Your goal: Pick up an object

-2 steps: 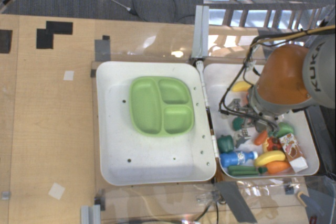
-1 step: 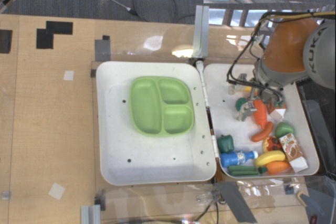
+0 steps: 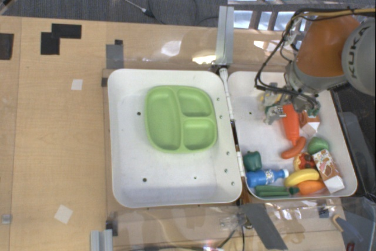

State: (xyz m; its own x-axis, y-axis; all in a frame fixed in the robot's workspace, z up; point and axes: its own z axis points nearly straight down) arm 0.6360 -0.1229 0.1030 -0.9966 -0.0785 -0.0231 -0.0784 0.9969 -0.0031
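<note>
Orange is what stands out in the camera view: the arm's band sits over the right bin (image 3: 235, 91), and just below it the gripper (image 3: 281, 107) hangs low above an orange toy carrot (image 3: 292, 126), the likeliest thing to be picked. The carrot lies lengthwise directly beneath and slightly to the right of the tool, its upper end at or very near the metal fingers; whether they touch it cannot be told, because cables and the wrist hide the tips. For the same reason the gripper's opening cannot be judged, and nothing can be seen clamped in it. Further beyond the carrot, away from the tool, a red sausage (image 3: 292, 149), a banana (image 3: 302, 176), a blue bottle (image 3: 265, 176) and a small carton (image 3: 324, 163) crowd the near end of the bin. To do this step well, the tool should probably centre across the carrot's narrow width and descend straight, keeping clear of the sausage. Well off to the tool's left, the other bin (image 3: 126, 185) holds a green divided plate (image 3: 179, 119).
</note>
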